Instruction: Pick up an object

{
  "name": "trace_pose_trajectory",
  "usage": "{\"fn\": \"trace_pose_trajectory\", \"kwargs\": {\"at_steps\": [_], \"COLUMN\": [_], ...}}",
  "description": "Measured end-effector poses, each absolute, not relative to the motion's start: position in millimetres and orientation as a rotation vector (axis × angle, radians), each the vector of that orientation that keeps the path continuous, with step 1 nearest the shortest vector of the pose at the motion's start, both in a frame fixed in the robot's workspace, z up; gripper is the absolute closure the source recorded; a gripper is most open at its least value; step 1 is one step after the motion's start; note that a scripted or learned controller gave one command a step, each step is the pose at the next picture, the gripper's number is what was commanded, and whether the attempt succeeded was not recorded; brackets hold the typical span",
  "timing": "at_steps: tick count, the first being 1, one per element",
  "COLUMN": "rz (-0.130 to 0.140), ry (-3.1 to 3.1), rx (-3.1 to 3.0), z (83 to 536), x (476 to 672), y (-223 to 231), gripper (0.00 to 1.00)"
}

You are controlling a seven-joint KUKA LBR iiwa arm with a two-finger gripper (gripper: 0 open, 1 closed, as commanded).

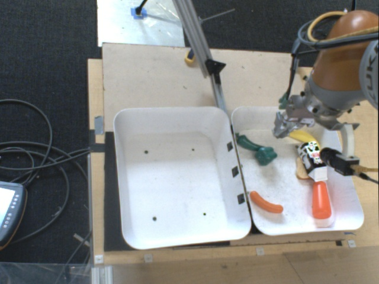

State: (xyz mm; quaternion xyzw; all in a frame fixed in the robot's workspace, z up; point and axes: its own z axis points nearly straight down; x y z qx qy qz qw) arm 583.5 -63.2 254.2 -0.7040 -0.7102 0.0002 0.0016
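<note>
Seemingly nothing lifted yet: gripper [288, 123] hung low over the right bin's [355, 218] far end, finger state unreadable. Green toy [258, 149], orange sausage [266, 203], yellow piece [303, 136] and orange-white bottle [320, 197] all lay on the floor. Grasp and lift remained.

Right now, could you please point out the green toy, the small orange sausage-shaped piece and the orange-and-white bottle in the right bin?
green toy [256, 149]: camera view, on its bent middle.
orange sausage-shaped piece [266, 202]: camera view, at mid-length.
orange-and-white bottle [321, 199]: camera view, on its orange body.
</note>
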Motion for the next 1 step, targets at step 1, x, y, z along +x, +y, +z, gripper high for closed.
{"fn": "trace_pose_trajectory", "kwargs": {"at_steps": [1], "rz": [-0.001], "ry": [-2.229], "rx": [-2.209], "z": [239.0], "x": [560.1], "y": [-16.7], "gripper": [1.0]}}
